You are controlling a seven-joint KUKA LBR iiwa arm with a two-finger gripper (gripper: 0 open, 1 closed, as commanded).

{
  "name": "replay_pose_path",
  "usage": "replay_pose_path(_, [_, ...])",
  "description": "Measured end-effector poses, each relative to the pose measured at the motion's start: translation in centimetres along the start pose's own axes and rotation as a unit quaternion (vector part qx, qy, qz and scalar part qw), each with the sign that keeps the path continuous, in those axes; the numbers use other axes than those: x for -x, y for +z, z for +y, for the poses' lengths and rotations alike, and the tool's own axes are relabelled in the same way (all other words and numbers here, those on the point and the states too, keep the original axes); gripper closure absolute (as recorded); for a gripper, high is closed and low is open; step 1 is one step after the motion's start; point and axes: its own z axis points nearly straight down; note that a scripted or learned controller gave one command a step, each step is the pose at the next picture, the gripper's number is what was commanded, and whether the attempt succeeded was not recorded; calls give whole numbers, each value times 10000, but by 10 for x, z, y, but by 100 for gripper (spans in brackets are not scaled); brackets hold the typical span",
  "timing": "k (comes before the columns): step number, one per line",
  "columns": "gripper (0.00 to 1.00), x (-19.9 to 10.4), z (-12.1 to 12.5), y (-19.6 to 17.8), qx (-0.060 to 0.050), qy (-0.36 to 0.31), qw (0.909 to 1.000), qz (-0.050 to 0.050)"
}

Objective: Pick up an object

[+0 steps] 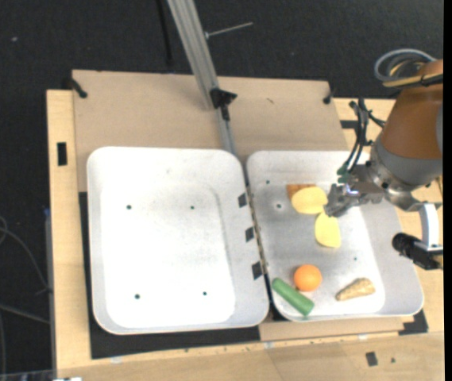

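Above the right bin [384,236], the gripper [338,202] hangs beside a yellow object [308,200].

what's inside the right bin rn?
Right bin holds a yellow round piece, a yellow wedge, an orange ball, a green stick and a tan cone. An orange bit peeks from behind the round piece, mostly covered.

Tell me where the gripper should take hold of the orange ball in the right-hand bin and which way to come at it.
Judging by its round shape, grip the orange ball across its widest middle, coming straight down from above. Set the fingers on its upper-left and lower-right sides, since the green piece lies close at its lower left. The gripper sits further up that bin.
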Motion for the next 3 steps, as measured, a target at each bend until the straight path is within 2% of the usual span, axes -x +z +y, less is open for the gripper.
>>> replay_pose_path(2, [100, -98, -12, 7, -10, 2, 10000, 1])
replay_pose_path(3, [100, -159, -17, 1, -9, -7, 10000, 6])
